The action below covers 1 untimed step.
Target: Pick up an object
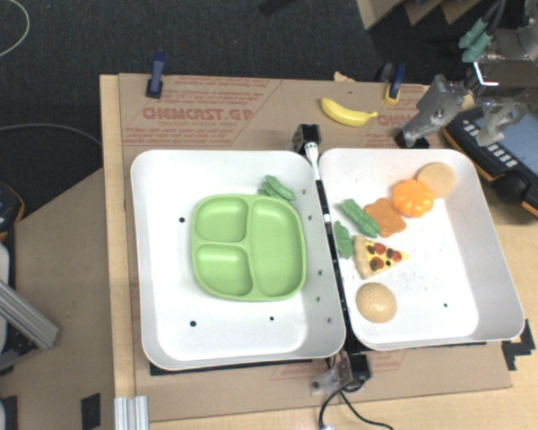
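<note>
1. Left bin (pixel 161 321): shallow, white, on the cardboard-covered desk (pixel 125 115). Holds 1 green divided plate (pixel 249 245) with 3 compartments, set near the bin's middle. 1 small green leafy piece (pixel 276 187) lies just beside the plate's upper right corner, near the bin's right wall.

2. Banana (pixel 347 112): yellow toy, on the cardboard behind the right bin, outside both bins.

3. Right bin (pixel 484 276): shallow, white, touching the left bin along its inner edge. Contents, all in its left and upper part:
- 2 green pod-shaped pieces (pixel 359 217), 1 above the other, near the left wall.
- Pizza slice (pixel 378 257), toy, just right of the lower pod.
- Round tan bun (pixel 376 302), below the pizza slice.
- Flat orange-brown piece (pixel 385 216), touching the upper pod.
- Orange pumpkin-like fruit (pixel 412 197), touching the flat piece's upper right.
- Pale round cookie (pixel 436 178), just behind the fruit.

4. End effector (pixel 428 117): grey, at the upper right, over the cardboard behind the right bin, apart from every item. Whether it is open or closed cannot be told; nothing is seen in it.
</note>
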Each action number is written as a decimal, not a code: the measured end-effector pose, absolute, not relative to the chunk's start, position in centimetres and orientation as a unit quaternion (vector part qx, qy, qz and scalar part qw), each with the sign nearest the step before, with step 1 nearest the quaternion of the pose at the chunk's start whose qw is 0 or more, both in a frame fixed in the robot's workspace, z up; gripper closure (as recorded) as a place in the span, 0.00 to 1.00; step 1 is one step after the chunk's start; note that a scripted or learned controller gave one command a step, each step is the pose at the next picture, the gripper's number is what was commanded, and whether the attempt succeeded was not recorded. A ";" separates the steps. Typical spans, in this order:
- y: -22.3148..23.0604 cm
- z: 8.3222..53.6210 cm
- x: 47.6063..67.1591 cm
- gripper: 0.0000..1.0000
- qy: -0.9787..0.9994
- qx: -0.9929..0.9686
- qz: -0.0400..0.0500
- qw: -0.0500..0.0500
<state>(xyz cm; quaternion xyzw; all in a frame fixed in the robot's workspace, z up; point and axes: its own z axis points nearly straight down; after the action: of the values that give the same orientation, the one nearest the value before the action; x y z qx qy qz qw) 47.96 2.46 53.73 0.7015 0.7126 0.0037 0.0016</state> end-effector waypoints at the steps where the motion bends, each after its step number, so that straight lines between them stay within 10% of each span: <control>1: 1.7 54.6 48.0 1.00 0.707 0.707 0.003 0.003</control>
<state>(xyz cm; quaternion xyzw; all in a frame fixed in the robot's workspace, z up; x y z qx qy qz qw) 48.02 1.68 54.63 0.7069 0.7074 0.0026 0.0025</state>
